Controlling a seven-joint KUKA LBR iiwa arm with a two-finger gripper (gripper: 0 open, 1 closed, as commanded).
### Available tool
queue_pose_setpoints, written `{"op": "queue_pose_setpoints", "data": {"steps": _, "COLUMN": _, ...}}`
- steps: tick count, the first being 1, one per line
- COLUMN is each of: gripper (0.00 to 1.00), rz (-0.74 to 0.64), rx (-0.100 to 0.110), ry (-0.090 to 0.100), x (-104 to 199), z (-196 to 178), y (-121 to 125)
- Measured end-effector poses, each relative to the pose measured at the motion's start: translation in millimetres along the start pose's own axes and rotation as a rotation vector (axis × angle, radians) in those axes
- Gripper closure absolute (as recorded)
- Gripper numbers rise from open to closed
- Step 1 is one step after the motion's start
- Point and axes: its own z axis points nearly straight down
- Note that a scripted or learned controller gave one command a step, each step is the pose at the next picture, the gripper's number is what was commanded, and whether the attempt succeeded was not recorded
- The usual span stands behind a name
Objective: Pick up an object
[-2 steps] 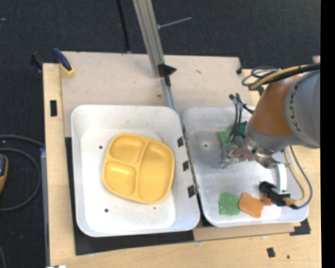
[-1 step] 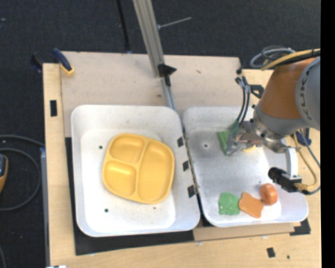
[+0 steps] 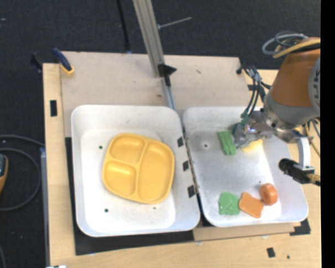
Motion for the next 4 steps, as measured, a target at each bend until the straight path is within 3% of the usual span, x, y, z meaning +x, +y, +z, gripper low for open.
{"op": "queue_pose_setpoints", "data": {"steps": 1, "gripper": 1.0, "rz": 0.0, "rx": -0.001, "ry": -0.001, "x": -2, "z": -54, "y": 2}}
{"op": "queue_pose_setpoints", "data": {"steps": 3, "gripper": 1.0, "rz": -0.005, "rx": 0.006, "ry": 0.003, "x": 110, "z": -34, "y": -7}}
{"op": "queue_pose_setpoints", "data": {"steps": 4, "gripper": 1.0, "rz": -0.005, "rx": 0.005, "ry": 0.003, "x": 162, "z": -41, "y": -6}}
